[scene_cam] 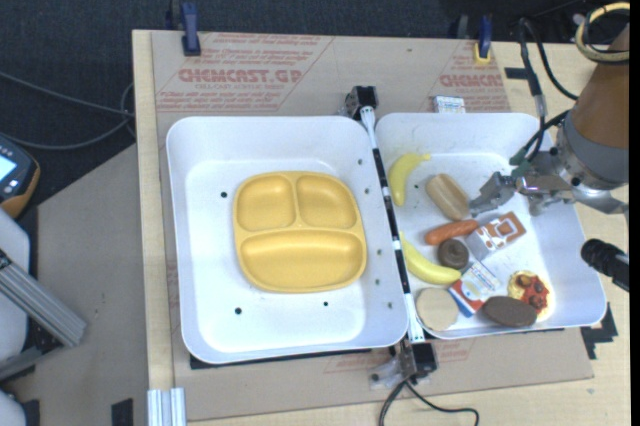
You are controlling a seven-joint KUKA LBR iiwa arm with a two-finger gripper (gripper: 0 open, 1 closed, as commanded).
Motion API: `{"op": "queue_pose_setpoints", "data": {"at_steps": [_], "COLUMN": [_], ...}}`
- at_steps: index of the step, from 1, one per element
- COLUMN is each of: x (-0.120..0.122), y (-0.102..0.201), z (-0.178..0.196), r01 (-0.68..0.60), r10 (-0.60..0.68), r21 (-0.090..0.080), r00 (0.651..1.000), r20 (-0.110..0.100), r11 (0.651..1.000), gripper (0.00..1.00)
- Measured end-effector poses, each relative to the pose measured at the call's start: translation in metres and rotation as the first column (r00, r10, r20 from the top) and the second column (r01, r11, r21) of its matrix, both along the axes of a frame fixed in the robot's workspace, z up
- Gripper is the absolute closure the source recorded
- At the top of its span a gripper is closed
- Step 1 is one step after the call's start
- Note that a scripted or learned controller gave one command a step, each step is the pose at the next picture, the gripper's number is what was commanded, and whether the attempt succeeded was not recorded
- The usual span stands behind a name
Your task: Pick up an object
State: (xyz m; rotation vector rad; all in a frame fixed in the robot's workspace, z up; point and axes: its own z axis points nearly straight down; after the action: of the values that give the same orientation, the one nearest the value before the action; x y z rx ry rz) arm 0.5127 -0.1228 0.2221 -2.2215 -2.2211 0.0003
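Note:
The right bin (520, 129) holds several toy foods. A yellow banana (402, 176) lies at its left wall and a tan bread roll (447, 195) beside it. An orange carrot (452, 231) lies below the roll. A second banana (424, 265) and a dark round piece (454, 254) sit under the carrot. My gripper (497, 191) hangs over the bin's middle, just right of the bread roll and above an orange-and-white packet (498, 233). Nothing can be seen held in it.
A yellow divided plate (299, 231) sits in the left bin (195, 244). At the right bin's front lie a round tan biscuit (436, 309), a red-and-blue packet (470, 288), a brown lump (510, 313) and a yellow-and-red toy (530, 287). Cables (535, 74) run along the right edge.

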Motion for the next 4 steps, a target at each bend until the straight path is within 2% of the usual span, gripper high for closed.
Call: {"op": "queue_pose_setpoints", "data": {"at_steps": [1, 3, 4], "x": [0.008, -0.01, -0.008], "y": [0.015, 0.018, 0.02], "z": [-0.116, -0.123, -0.124], "r01": [0.0, -0.002, 0.002], "r10": [0.0, 0.003, 0.0], "r21": [-0.007, -0.021, -0.025], "r00": [1.0, 0.998, 0.999], "r20": [0.023, 0.058, 0.053], "r11": [1.0, 1.0, 1.0], "gripper": [0.0, 0.0, 0.0]}}
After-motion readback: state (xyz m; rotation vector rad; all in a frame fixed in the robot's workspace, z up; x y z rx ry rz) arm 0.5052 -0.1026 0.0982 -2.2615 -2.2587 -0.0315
